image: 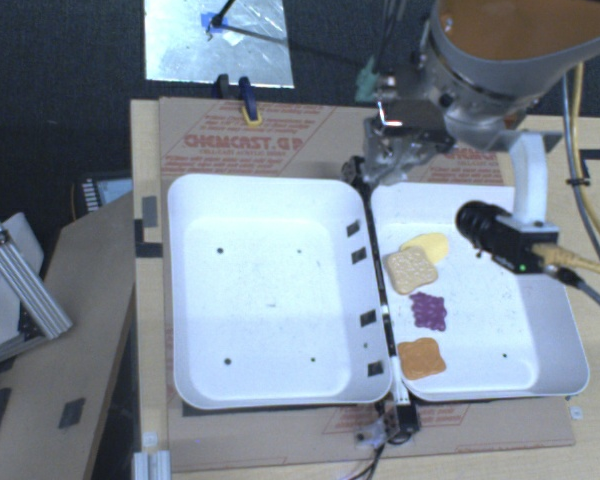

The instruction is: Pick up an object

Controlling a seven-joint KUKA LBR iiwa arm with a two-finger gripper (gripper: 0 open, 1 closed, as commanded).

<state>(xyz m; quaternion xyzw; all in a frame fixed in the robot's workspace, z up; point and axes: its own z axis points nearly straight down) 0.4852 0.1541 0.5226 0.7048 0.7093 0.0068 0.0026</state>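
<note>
Surveying from left to right, findings as follows.
Desk point(145, 268): tan surface carrying a cardboard sheet point(280, 138) printed with red lettering; 2 shallow white bins sit on that sheet side by side.
Foil sheet point(218, 26): shiny square on the dark floor beyond the desk's far edge, upper left of view.
Clamp point(248, 103): blue and yellow, at the far edge of the cardboard sheet.
Left bin point(270, 293): white, with a few small dark dots on its floor.
Right bin point(520, 318): white; all 4 objects lie in its left part, near the wall shared with the left bin.
Cracker point(411, 268): pale speckled square, farthest back of the flat items, overlapping the edge of the yellow piece.
Yellow piece point(430, 245): rounded, pale yellow, touching the cracker on its far right side.
Purple cluster point(429, 311): small, grape-like, just in front of the cracker, apart from it.
Orange piece point(421, 358): toast-like square, nearest the front rim, just in front of the purple cluster.
Gripper point(385, 163): poised over the far end of the divide between the 2 bins, well apart from all 4 objects.
Fingers: cannot tell whether open or closed; nothing visible between them.
Arm point(510, 28): grey with an orange band, entering from the upper right.
Black unit point(500, 233): mounted on a white bracket, above the right bin's far right area.
</note>
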